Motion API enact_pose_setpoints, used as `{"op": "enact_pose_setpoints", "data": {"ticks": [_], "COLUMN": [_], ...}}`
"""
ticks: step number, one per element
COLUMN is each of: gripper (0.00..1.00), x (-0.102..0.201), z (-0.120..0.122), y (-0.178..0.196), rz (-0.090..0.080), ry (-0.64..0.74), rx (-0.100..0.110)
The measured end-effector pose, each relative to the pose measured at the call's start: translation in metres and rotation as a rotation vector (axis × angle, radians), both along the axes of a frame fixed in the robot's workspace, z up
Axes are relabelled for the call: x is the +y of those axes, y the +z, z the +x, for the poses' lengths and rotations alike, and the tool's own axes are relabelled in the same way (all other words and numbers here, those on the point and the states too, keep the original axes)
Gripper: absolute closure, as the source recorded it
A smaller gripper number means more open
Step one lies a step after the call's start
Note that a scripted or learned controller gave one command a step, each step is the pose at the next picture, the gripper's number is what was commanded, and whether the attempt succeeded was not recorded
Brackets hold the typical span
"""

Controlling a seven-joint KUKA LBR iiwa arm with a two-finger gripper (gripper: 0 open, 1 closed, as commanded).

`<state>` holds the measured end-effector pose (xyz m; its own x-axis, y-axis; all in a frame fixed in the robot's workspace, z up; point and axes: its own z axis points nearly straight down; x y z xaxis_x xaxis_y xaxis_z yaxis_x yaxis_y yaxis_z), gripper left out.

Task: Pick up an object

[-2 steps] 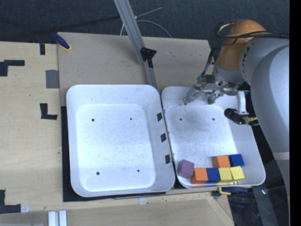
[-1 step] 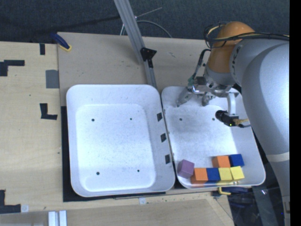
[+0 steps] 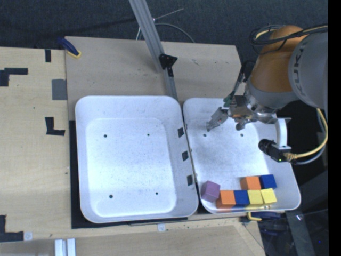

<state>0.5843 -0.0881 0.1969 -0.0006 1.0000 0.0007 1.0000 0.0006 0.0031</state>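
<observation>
Pincer spread wide, nothing between fingers, high over right bin. Blocks bunched against near wall, touching. Risk: fingers jamming on neighbours or wall, closing on nothing.

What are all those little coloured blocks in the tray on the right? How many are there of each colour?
They lie along the near edge of the right bin:
Purple block: 1
Orange blocks: 2
Blue blocks: 2
Yellow blocks: 2
Total: 7
The gripper hangs over the far end of that bin, away from the blocks.
</observation>
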Motion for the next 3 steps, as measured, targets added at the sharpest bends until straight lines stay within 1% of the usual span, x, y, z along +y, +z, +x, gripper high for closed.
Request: {"op": "enact_pose_setpoints", "data": {"ticks": [1,2,3], "gripper": [0.0,0.0,0.0], "x": [0.055,0.065,0.141], "z": [0.006,-0.011,-0.019], "y": [-0.005,-0.005,-0.005], "rz": [0.001,-0.001,0.002], "ry": [0.006,0.001,0.009], "rx": [0.004,0.006,0.006]}}
